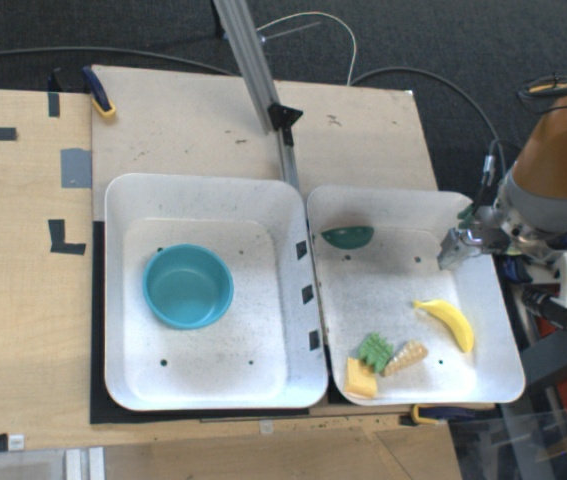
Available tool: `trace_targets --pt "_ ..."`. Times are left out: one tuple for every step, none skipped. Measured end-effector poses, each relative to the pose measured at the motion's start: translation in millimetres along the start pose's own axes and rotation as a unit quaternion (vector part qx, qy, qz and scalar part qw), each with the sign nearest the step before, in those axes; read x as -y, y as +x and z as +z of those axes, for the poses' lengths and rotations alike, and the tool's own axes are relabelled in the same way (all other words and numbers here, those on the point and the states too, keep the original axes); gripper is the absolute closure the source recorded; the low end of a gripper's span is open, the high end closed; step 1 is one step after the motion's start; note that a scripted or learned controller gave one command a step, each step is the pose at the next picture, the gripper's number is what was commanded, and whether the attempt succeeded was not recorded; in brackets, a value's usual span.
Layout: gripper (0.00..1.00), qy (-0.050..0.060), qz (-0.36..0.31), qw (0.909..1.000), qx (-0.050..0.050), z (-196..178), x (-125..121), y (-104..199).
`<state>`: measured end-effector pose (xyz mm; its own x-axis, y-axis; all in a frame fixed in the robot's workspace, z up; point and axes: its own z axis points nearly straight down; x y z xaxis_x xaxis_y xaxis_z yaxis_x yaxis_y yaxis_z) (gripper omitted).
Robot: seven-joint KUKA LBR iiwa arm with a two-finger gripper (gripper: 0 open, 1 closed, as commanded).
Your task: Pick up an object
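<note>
At the front, the bench (23, 298) is light wood with grey tape marks on it, and the floor behind it is dark with cables lying on it. On the bench, the left bin (123, 368) holds a blue bowl (188, 286). Next to it, the right bin (503, 368) holds a small dark green dish (348, 236) near the back, then a yellow block (360, 379), a green toy (374, 350) and a tan toy (405, 357) close together at the front, and a banana (450, 322) a bit further right. The gripper (455, 246) hangs over the right bin's back right part, above the banana and apart from it. I cannot tell if it is released or clenched, and nothing is seen in it. The pick has not happened yet, I think. Next it should go down over one thing, maybe the banana, which lies alone.
</note>
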<state>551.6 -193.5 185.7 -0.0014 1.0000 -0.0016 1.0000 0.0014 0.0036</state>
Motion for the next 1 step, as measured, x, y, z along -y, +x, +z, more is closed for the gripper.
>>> trace_targets --pt "1.0 0.0 0.0 1.0 0.0 -43.2 -3.0 -4.1"
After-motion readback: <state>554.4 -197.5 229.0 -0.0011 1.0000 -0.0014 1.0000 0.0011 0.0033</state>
